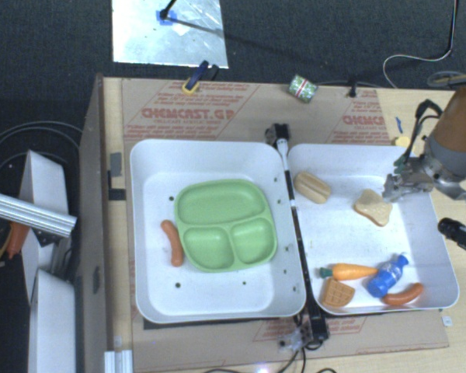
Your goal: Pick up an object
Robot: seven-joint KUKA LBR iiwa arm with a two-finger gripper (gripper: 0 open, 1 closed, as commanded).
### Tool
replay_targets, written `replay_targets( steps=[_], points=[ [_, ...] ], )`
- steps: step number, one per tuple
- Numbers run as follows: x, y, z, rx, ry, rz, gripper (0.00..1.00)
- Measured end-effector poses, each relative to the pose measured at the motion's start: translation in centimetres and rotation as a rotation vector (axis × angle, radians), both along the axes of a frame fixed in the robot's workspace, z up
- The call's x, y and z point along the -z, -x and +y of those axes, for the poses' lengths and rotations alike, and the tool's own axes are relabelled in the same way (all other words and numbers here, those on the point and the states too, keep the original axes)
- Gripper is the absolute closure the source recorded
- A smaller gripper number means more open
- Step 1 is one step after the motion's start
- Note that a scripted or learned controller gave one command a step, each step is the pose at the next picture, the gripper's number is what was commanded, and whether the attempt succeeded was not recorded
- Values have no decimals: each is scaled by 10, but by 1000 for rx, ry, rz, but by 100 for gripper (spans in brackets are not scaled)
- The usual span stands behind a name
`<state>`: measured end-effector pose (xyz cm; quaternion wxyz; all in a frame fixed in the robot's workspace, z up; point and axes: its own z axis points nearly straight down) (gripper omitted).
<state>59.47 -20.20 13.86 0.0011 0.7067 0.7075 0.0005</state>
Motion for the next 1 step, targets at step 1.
replay_targets(
  steps=[1],
  points=[
    [0,0,0,0,-1,0,0]
  ],
)
